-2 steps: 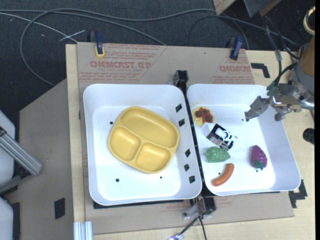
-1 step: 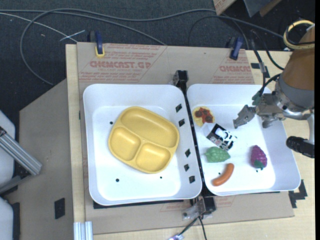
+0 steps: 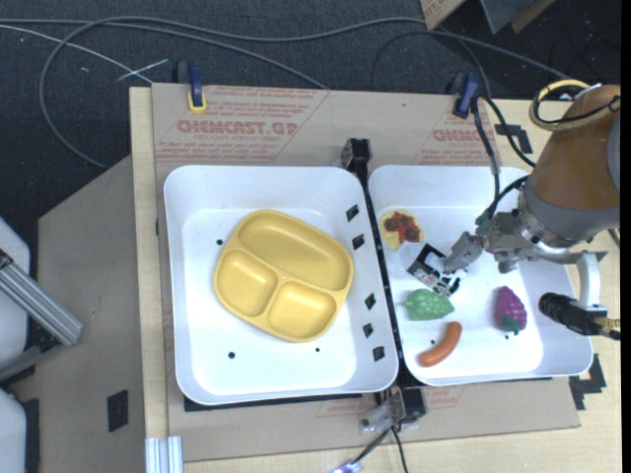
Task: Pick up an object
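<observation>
We count two shallow white bins side by side on the bench: a left bin (image 3: 187, 264) and a right bin (image 3: 463, 180). In the left bin we count one yellow divided plate (image 3: 283, 275), with three compartments. In the right bin we count four toy foods: one red and yellow piece (image 3: 402, 227), too small for us to name, one green leafy vegetable (image 3: 429, 304), one purple bunch of grapes (image 3: 510, 308) and one orange sausage (image 3: 441, 344). We count two blue clamps (image 3: 196, 85) along the bench's far edge.
</observation>
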Controlling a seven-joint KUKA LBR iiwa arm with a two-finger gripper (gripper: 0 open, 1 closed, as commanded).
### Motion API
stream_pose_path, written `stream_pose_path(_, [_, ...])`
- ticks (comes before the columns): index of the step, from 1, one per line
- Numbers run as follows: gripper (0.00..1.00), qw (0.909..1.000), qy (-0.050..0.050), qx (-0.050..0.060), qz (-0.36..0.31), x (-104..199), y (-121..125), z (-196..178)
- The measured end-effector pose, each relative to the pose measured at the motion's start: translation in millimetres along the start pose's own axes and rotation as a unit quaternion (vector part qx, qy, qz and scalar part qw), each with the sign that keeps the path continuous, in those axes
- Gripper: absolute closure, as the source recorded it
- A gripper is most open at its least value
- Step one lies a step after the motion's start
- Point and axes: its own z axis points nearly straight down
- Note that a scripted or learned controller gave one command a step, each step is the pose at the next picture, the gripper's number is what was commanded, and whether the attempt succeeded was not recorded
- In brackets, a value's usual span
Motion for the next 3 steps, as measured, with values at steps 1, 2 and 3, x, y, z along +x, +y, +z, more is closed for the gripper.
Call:
stream_pose_path(1, [0.0, 1.0, 0.001, -0.003, 0.0, -9.1, 2.0, 46.3])
stream_pose_path(2, [1.0, 1.0, -0.001, -0.009, 0.0, -9.0, 4.9, 30.9])
stream_pose_path(3, [1.0, 1.0, -0.002, -0.007, -0.001, -7.8, 3.5, -33.2])
